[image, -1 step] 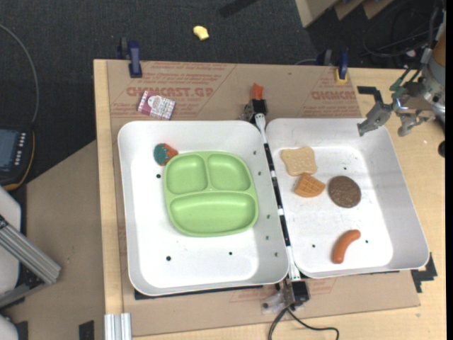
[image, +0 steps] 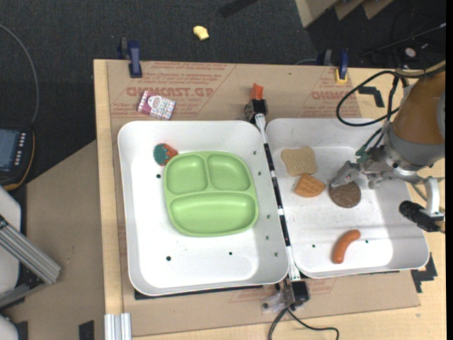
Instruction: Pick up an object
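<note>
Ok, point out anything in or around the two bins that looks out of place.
Two things lie outside the bins: a small yellow scrap on the dark floor beyond the bench, and a pink-and-white packet on the cardboard behind the left bin. A small red-and-green toy sits beside the green divided plate, not on it.

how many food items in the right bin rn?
4: bread slice upper left, orange wedge just below it, brown patty mid-bin under the pincer, sausage near the front edge. The arm could be hiding more at the right side.
</note>
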